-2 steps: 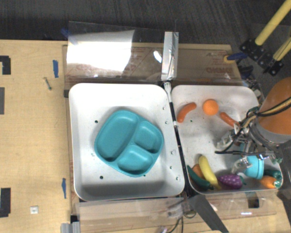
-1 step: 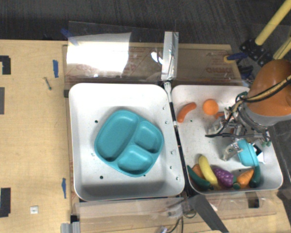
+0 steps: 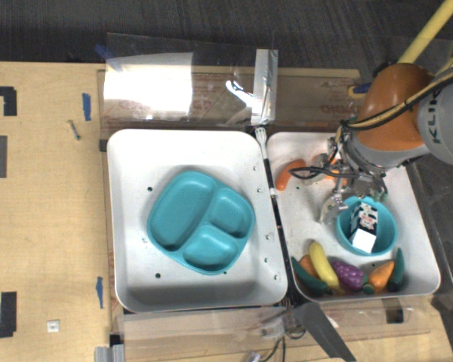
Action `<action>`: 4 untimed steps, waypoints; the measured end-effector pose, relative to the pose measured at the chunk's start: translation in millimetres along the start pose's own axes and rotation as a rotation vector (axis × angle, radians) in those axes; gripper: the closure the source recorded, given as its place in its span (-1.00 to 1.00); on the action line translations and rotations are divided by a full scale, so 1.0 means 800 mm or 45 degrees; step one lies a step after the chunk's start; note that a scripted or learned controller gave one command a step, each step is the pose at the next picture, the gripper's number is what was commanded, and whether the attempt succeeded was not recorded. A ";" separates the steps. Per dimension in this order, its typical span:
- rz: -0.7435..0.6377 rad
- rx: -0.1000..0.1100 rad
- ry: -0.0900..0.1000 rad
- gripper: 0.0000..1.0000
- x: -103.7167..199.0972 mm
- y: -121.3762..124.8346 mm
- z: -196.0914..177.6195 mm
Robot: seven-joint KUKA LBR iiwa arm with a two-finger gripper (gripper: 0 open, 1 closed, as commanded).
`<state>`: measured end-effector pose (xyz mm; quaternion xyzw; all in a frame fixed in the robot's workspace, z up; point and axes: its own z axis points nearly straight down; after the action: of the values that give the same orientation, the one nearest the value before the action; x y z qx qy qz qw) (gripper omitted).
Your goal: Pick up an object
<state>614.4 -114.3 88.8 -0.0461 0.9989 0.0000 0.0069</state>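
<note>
The task names no single thing, so the candidates are the loose items in the right shallow white plastic bin [image 3: 419, 225]. A round teal plastic bowl [image 3: 386, 237] sits upright in the middle of that bin, holding a small white box-like item [image 3: 363, 239] with a dark printed piece above it; the box's long axis runs roughly from upper right to lower left. Along the bin's near wall lies a row of glossy toy food: a yellow plastic banana [image 3: 323, 263], long axis running from upper left to lower right, a knobbly purple grape bunch [image 3: 349, 275] just beside it, and an orange carrot-like piece [image 3: 383, 272] leaning up to the right. A rounded orange toy [image 3: 284, 175] rests near the bin's left wall.

The claw [image 3: 346, 200] hangs over the bowl's upper left rim, its metal fingers amid dark cables; how wide it stands cannot be told. The bowl is just below and right of it, the banana row nearer the camera, the orange toy to its left.

The left shallow white bin [image 3: 128, 172] carries a smooth teal three-compartment plastic tray [image 3: 201, 221], turned at a slant. Both bins rest on the pale wooden bench [image 3: 38, 202].
</note>
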 end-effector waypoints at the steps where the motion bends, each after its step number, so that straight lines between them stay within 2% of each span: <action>1: 0.080 0.001 0.005 -1.00 0.058 -0.028 -0.001; 2: -0.067 0.001 0.003 -1.00 -0.023 -0.103 0.002; 3: 0.119 0.001 0.003 -1.00 -0.039 -0.074 0.002; 4: 0.179 0.000 0.008 -1.00 -0.038 -0.064 0.002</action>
<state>649.7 -162.1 87.5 0.0242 0.9997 0.0002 0.0038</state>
